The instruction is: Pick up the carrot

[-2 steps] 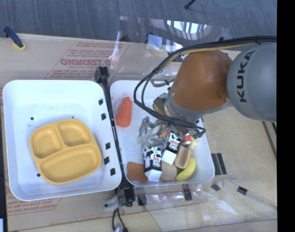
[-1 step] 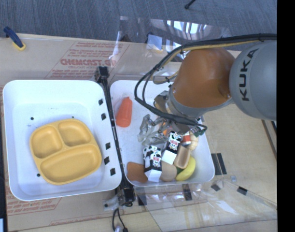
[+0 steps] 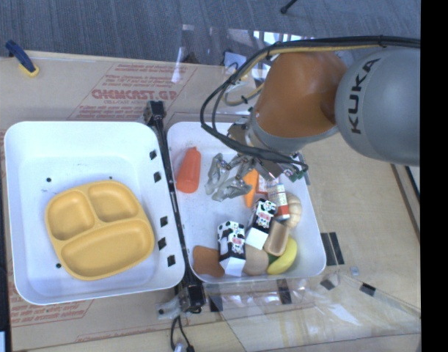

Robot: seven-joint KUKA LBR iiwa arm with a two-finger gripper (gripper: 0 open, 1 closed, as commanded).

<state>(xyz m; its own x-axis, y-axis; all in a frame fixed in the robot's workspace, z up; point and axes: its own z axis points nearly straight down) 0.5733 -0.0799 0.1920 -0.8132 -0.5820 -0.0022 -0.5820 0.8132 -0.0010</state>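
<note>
The carrot [image 3: 188, 169], a short orange stub, lies upright along the left wall of the right bin [image 3: 198, 134]. My gripper [image 3: 224, 179] hangs just to its right, low over the bin floor, its metal fingers [image 3: 213, 171] spread open and holding nothing. A small gap separates the nearest finger from the carrot. A second small orange piece [image 3: 250, 185] peeks out on the gripper's right side, partly hidden by the wrist.
A heap of toy food fills the right bin's near right corner: two cow-patterned cartons [image 3: 231, 237], a banana [image 3: 286, 258], a brown piece [image 3: 207, 261] and a small bottle [image 3: 281, 198]. The left bin [image 3: 33, 145] holds a yellow divided plate [image 3: 99, 229].
</note>
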